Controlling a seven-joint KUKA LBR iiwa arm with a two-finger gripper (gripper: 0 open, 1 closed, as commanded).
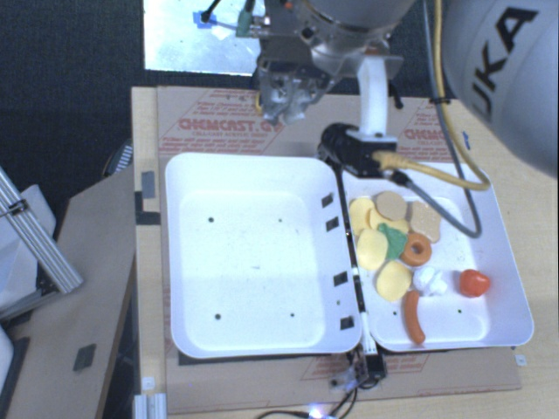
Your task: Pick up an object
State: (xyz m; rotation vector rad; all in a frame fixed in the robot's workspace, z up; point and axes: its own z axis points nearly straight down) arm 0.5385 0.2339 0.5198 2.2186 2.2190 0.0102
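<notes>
My gripper hangs high over the back edge of the left bin, near the cardboard behind it, with nothing visible between its parts. The toy food lies in the right bin: several yellow pieces, two tan discs, an orange ring on a green piece, a small white item, a red tomato and an orange sausage. All of these lie well to the right of the gripper and nearer the front.
The two bins rest on a cardboard sheet on the bench. A yellow cable loops over the back of the right bin. An aluminium rail lies at the far left, off the bench.
</notes>
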